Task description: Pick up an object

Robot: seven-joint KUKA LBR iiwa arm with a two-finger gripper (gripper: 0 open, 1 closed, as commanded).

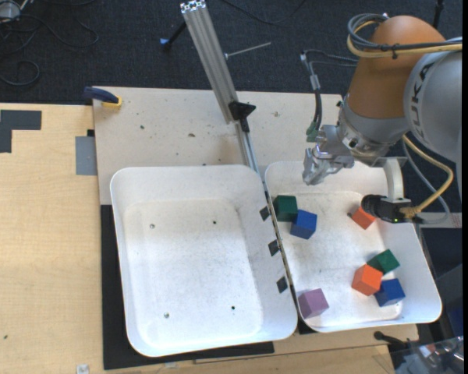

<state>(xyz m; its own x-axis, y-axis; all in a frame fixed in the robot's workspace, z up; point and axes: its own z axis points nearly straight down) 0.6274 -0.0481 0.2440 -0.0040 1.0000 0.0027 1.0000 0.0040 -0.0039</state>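
The tool (321, 170) hangs over the far edge of the right bin (421, 306), above the bin floor and apart from every block; nothing sits between its tips, and whether they are spread or closed cannot be told from this angle. All 7 candidates lie in that bin: a green block (285, 206) touching a blue block (303, 224) near the divider, an orange block (362, 217) by the right wall, a purple block (313, 302) at the near corner, and a tight cluster of a dark green block (387, 261), a larger orange block (366, 279) and a second blue block (390, 292). The nearest pair is probably the target, but because they touch, a descent could land a tip on the neighbour or nudge both aside. The divider close by could also block a tip. The left bin (132, 209) holds none of them.
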